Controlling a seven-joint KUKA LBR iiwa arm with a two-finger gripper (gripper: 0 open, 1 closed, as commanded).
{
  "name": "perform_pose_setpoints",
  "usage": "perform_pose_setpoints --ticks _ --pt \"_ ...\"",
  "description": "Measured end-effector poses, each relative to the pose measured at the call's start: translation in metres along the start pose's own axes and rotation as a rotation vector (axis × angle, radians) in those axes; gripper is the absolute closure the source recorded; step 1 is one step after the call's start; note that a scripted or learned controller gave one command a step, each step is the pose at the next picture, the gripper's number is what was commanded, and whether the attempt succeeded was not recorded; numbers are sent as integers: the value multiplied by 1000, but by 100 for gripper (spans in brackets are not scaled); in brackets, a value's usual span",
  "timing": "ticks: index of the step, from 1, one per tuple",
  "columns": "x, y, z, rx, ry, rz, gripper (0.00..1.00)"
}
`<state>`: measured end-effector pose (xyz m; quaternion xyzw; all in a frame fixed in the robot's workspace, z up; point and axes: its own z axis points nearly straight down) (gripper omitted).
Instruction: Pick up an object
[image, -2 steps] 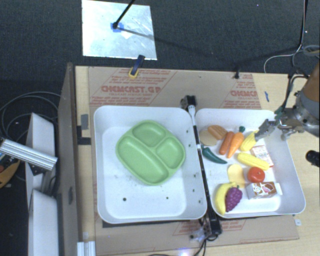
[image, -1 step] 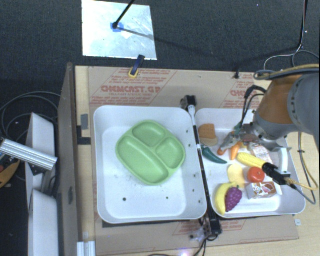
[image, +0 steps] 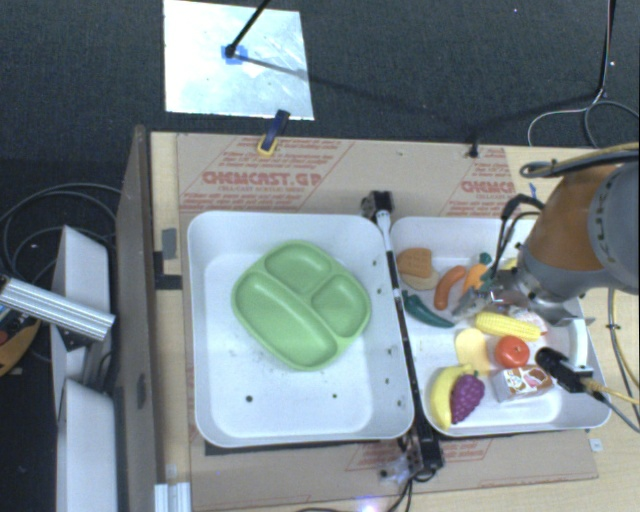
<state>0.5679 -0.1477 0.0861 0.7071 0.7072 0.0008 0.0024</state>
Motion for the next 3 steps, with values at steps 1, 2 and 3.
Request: perform_pose_setpoints --ticks 1,2,3 --pt "-11 70 1 -4 0 -6 0" --pt "48 55 2 3 4 -8 0" --pt "44 56 -9 0 2 -6 100"
